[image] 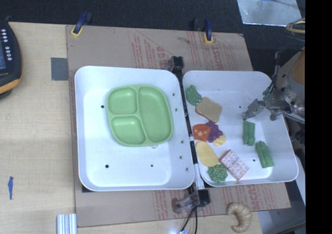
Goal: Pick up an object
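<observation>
My gripper (262, 113) hangs over the right side of the right bin (228, 83), open, with nothing between its fingers. Just below it lies a green pickle (249, 133), and a second green piece (264, 154) sits nearer the front right corner. Toward the bin's left side are a bread slice (208, 108), a green leafy piece (193, 94), a red tomato (201, 132), purple grapes (216, 133), a yellow piece (206, 153), a broccoli (217, 173) and a checked red-and-white packet (235, 164).
The left bin (93, 165) holds a light green divided plate (140, 114). A croissant (239, 216) lies on the cardboard in front of the right bin. A black and orange device (7, 56) sits at the far left edge.
</observation>
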Tool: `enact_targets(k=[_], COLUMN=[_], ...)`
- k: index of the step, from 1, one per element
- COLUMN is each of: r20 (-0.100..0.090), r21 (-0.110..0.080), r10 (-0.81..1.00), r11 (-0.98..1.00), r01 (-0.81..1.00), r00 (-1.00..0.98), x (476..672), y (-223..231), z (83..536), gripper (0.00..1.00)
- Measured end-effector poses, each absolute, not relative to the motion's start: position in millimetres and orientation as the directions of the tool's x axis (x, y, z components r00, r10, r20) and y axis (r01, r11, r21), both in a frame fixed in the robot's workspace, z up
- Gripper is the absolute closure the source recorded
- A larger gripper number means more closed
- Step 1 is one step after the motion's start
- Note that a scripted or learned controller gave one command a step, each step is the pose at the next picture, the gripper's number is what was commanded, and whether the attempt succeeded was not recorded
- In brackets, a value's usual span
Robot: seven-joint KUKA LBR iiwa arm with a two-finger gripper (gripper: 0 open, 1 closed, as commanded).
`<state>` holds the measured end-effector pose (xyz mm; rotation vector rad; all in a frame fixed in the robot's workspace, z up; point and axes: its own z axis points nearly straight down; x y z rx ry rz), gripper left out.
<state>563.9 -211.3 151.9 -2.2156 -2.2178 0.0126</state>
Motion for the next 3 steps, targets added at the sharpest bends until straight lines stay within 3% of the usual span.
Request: enact_targets(k=[1, 2, 3], r20=[0.002, -0.001, -0.001], r21=[-0.009, -0.005, 0.004], r10=[1.0, 1.0, 1.0], r11=[0.004, 0.006, 0.012], r01=[1.0, 1.0, 1.0], r00=[-0.004, -0.006, -0.012], x=[527.8, 530.0, 596.0], y=[-211, -213, -148], z=[89, 102, 142], gripper=[0.0, 1.0, 1.0])
